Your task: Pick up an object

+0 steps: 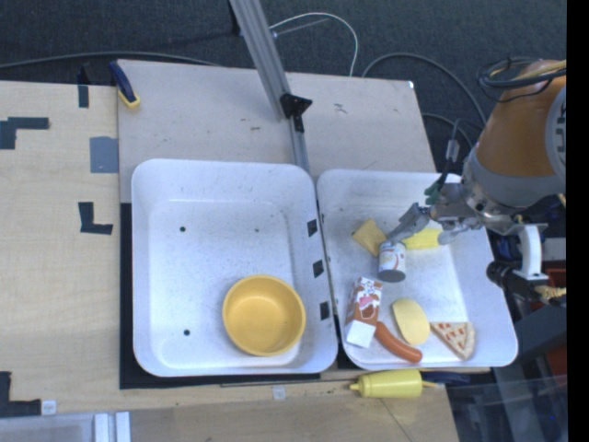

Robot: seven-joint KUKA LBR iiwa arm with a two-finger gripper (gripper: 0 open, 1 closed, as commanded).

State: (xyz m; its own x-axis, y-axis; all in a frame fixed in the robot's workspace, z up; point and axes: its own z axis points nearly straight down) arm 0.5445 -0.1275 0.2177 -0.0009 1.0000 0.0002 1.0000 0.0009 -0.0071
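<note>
Nearest the camera, a yellow mustard bottle (388,384) lies on its side on the worktop (212,109) just outside the front rim of the right bin (488,339), long axis left to right, its nozzle pointing left.

Largest of all is the grey arm (520,150) with its orange band, entering from the right and cut off at the frame edge. Next come the two white bins. In the left bin (184,210), a yellow bowl (264,315) sits upright near the front right corner.

Within the right bin, a small carton (364,309) lies flat, long axis running near to far, tilted slightly. Beside it a sausage (398,344) lies slantwise, pointing down to the right. A pale yellow oval piece (410,320) rests just right of the sausage, and a pizza slice (454,337) sits near the front right corner, its tip pointing left. A yellow wedge (369,237) lies toward the bin's left side.

The gripper (403,236) hangs low over the bin's middle, directly above a small can (392,261). One dark finger slants down toward the can's top; whether the fingers are spread or closed cannot be made out. A yellow object (423,240) lies partly hidden beneath the gripper.
</note>
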